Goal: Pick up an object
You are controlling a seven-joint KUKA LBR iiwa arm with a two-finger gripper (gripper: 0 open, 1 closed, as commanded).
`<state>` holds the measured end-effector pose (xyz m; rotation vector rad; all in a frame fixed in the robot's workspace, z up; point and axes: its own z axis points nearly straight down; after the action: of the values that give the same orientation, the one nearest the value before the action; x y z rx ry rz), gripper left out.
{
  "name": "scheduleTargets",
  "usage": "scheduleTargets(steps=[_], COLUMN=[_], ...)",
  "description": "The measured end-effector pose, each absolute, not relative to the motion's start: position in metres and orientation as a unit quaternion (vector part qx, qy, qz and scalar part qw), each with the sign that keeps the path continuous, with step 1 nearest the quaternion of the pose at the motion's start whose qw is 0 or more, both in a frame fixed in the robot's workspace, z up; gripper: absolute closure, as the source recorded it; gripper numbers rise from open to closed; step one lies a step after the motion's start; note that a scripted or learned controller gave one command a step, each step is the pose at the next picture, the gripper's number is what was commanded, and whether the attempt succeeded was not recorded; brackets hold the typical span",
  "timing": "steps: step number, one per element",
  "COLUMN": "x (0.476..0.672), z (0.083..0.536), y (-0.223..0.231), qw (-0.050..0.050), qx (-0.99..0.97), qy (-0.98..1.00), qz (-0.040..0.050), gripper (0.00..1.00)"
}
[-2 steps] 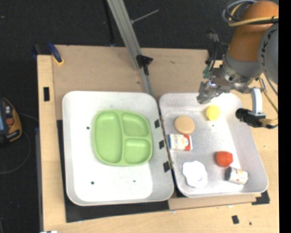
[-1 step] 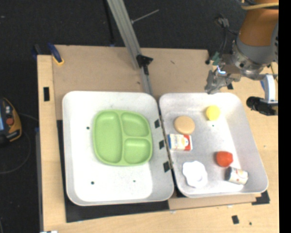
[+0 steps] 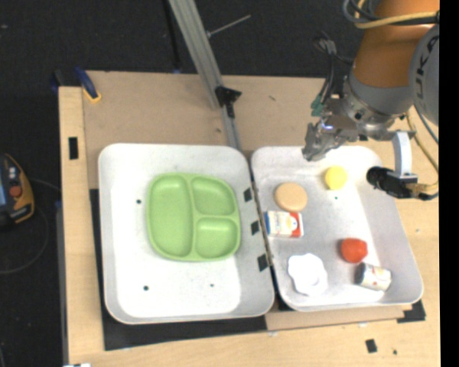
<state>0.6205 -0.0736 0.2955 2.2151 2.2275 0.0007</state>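
Camera view | two bins | one green tray | six small items | pincer state unclear

The right bin has open floor in its middle, ringed by the yellow ball, tan disc and red ball.

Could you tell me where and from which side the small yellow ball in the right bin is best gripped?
Probably from straight above, across the yellow ball's middle: it looks round, so any pair of opposite sides would do. It lies apart from the tan disc, near the bin's far wall, with the pincer close by.
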Motion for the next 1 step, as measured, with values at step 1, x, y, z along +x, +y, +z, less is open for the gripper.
scheduleTargets(steps=[1], x=[0.6057], z=[0.2790], y=[-0.0340], qw=[0.000], qx=[0.705], qy=[0.709], qz=[-0.0004], gripper=[1.00])
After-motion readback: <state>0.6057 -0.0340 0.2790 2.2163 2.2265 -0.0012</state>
